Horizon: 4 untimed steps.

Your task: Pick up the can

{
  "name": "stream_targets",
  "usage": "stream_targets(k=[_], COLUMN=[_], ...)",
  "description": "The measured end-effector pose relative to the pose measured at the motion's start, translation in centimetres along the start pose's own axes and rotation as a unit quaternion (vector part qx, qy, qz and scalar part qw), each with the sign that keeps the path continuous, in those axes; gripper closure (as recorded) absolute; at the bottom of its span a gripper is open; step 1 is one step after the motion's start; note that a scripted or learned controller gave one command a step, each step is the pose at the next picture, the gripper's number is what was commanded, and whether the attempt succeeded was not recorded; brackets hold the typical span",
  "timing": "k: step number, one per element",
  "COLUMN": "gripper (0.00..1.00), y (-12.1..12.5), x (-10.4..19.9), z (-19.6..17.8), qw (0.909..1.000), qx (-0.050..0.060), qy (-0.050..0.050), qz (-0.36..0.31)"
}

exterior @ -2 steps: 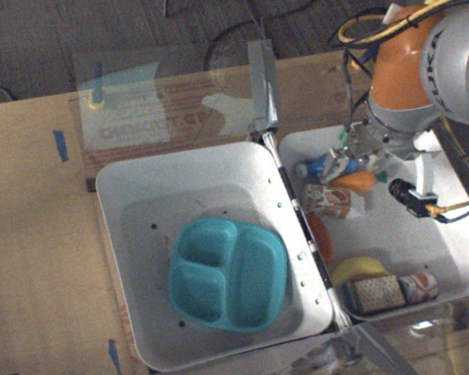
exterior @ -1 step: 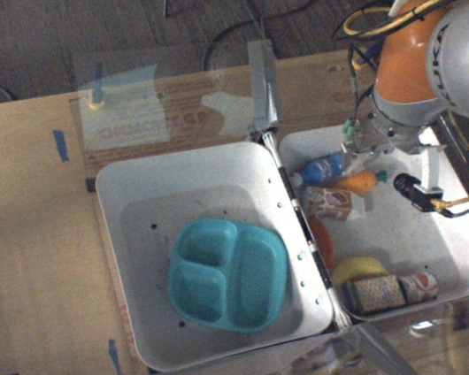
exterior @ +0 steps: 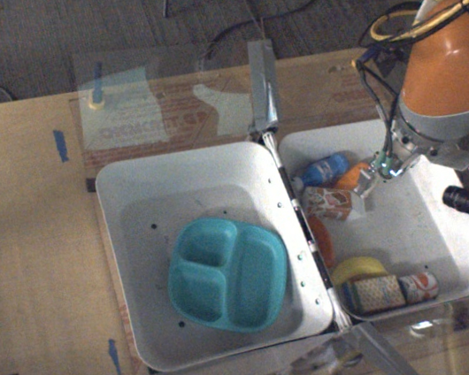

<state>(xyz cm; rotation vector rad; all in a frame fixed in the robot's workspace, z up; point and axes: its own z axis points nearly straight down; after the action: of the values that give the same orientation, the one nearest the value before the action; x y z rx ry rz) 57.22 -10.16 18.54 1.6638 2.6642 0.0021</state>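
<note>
End effector above can bin

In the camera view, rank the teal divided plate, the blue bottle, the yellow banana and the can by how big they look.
1. teal divided plate, by far the largest
2. can, lying at the right bin's front edge
3. yellow banana and blue bottle: both partly hidden and look about alike, so I won't rank them.

The two shallow white bins look like smooth, matt plastic. The teal divided tray is smooth plastic with faint sheen. The tan bench top looks like matt wood.
</note>
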Motion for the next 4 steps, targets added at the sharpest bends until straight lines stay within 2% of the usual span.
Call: stream_targets(k=[1,2,3,4], gripper=[1.00,1.00,1.00,1.00], y=[0.4,-5.6,-6.0,-7.7], x=[-3.8,0.8,4.4,5.1], z=[-0.5,-7.4,-9.5,-11.1], qw=[0.9987,1.0000,0.9982,0.9856], qx=[-0.001,0.000,0.000,0.000], qy=[-0.002,0.000,0.000,-0.001], qz=[0.051,-0.006,-0.061,-0.169])
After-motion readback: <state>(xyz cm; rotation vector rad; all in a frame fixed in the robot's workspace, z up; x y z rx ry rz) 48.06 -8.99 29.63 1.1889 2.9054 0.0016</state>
